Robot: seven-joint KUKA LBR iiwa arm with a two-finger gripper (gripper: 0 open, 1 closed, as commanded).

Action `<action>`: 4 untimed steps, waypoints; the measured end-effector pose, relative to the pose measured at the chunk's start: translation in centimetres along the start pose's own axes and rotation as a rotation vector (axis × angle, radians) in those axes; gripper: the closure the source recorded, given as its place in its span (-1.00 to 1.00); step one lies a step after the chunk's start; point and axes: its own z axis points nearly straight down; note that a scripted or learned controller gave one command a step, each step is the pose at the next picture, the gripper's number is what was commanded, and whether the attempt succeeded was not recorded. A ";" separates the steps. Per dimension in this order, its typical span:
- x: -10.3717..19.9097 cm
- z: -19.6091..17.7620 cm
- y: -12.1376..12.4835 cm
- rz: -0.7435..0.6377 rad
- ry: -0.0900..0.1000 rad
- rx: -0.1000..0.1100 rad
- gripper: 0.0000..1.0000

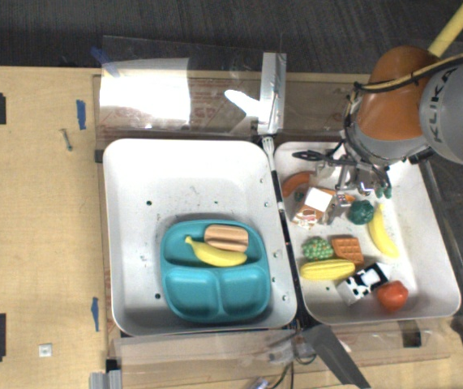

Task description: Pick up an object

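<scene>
- Gripper hangs low over the back of the right bin, under the orange band of the arm; its metal parts blur together from above, so whether it is open, closed or gripping anything cannot be told
- Nearest candidates lie just under it: a white-and-orange block touching or just beside the gripper, a dark green toy to its right, and a reddish round piece toward the bin's back left
- Farther forward in the same bin sit a yellow banana along the right side, a green bunch, an orange waffle-like piece, a yellow corn-like piece, a black-and-white toy and a red tomato-like ball
- Left bin carries a teal divided tray with a second banana and a hot dog in its rear compartment, well apart from the gripper
- Handling, as a judgement: these look like light, stiff plastic play food, smooth and likely slippery; rounded ones may roll out of a pinch
- Block looks the easiest hold; take it across its flat opposite faces, near the middle
- Crowding is the risk; neighbours touching could get nudged or pinched along
</scene>
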 end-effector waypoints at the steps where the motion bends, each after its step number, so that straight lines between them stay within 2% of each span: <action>1: -1.2 0.0 -0.9 -0.267 0.014 0.006 -1.00; 2: -0.4 0.1 -0.6 -0.173 -0.002 0.005 -1.00; 3: -1.3 0.1 -1.2 -0.203 0.021 -0.008 -1.00; 4: -1.2 0.0 -0.9 -0.213 0.020 0.001 -1.00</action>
